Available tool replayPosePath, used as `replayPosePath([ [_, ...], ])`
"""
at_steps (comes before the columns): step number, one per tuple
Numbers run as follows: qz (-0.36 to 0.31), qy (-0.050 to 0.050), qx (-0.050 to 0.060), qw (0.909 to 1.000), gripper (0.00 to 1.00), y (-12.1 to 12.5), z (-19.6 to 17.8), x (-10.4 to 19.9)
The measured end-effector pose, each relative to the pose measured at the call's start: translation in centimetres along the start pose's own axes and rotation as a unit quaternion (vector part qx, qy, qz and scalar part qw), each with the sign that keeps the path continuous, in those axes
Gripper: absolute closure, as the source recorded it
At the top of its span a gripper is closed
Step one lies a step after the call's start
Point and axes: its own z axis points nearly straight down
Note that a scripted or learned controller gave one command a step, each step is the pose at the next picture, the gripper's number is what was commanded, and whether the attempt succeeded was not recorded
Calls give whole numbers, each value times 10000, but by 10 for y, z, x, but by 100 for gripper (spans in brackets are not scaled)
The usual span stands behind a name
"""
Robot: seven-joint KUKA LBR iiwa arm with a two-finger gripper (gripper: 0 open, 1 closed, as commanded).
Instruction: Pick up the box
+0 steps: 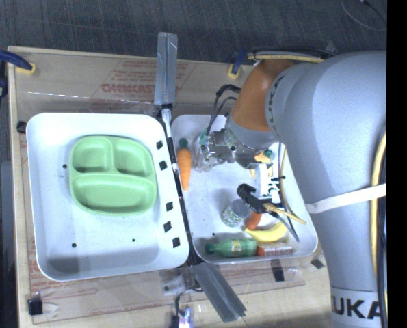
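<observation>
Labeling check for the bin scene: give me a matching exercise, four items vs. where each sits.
Items:
1. green divided plastic tray
2. orange carrot
3. green plastic bottle
4. yellow banana

Places:
A. lying along the near wall of the right bin
B. against the right bin's left wall, beside the divider
C. middle of the left bin
D. right bin, just above the bottle's cap end

Pairs: 1-C, 2-B, 3-A, 4-D
</observation>
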Motion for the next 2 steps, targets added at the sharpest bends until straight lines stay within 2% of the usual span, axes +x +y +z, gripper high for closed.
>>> replayPosePath([
  [1, 1903, 4, 6, 9817, 0, -67, 0, -23],
  [2, 1863, 2, 0, 9825, 0, -89, -24, -14],
])
